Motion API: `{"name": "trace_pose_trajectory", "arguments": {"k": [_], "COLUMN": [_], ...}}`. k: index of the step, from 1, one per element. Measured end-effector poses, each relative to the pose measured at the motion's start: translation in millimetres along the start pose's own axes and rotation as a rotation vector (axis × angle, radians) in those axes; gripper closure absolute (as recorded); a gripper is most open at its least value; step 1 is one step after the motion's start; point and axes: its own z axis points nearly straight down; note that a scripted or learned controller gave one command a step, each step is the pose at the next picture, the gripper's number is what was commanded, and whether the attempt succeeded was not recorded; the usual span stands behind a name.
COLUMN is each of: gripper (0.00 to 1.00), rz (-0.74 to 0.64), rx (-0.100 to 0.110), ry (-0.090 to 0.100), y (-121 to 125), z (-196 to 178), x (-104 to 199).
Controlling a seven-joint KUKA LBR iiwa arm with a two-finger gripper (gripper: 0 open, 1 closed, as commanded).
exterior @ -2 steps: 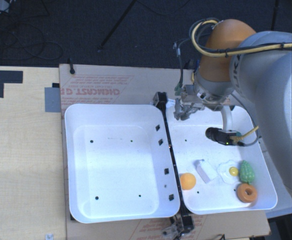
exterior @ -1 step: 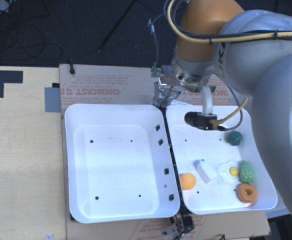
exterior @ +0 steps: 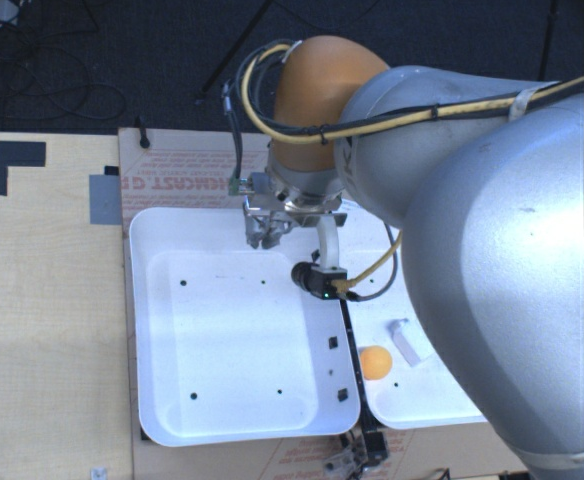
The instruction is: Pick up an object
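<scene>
Grey arm (exterior: 472,198) reached in from right, gripper (exterior: 265,230) hung over left bin's (exterior: 152,268) back rim, jaws' spread could not be told; orange ball (exterior: 376,363) lay in right bin (exterior: 412,413) near the divider, beside a small white block (exterior: 405,341); left bin floor open

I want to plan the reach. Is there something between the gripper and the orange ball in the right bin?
Yes. The gripper hangs over the far edge of the left bin. The orange ball lies in the right bin, so the raised rims where the bins meet stand between them.
</scene>
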Motion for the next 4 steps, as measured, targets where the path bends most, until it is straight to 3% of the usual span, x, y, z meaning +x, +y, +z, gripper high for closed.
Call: {"name": "trace_pose_trajectory", "arguments": {"k": [1,2,3,4], "gripper": [0.00,1.00,1.00,1.00], "rz": [0.004,0.001,-0.001,0.008], "rx": [-0.006,-0.003,-0.002,-0.022], "ry": [-0.002,-0.002,0.000,0.001], "y": [1.3,1.2,1.0,3.9], "z": [-5.1,-14.9,85.8,-77.8], "x": [-4.0,-4.1,87.0,33.6]}}
